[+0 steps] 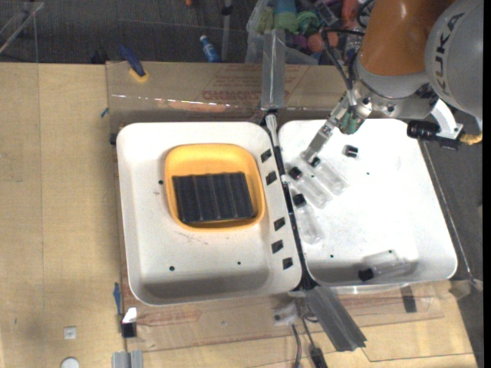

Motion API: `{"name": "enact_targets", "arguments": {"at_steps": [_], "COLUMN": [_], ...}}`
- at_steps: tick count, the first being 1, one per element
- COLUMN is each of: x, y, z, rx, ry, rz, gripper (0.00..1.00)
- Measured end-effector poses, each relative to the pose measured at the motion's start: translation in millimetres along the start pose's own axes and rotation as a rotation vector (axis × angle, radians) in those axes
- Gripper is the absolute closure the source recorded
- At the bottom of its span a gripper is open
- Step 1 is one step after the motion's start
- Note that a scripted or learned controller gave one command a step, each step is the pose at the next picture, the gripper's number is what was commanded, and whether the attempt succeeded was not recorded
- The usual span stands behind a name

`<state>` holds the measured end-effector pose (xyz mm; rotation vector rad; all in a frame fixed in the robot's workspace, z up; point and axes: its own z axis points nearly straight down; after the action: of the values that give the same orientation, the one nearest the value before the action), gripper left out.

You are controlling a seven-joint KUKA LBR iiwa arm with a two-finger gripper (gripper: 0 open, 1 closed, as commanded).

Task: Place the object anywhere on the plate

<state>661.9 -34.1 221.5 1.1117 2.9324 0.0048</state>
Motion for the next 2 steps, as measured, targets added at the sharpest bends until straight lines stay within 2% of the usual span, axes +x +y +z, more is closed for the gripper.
{"name": "enact_targets", "arguments": {"at_steps": [1,2], "x": [-35,0], "y": [-39,-4], "z": [8,7], "rx": [0.001,0.002], "ry": [-0.001,0.003], "rz": [0.010,-0.080], "gripper": [0.00,0.00]}}
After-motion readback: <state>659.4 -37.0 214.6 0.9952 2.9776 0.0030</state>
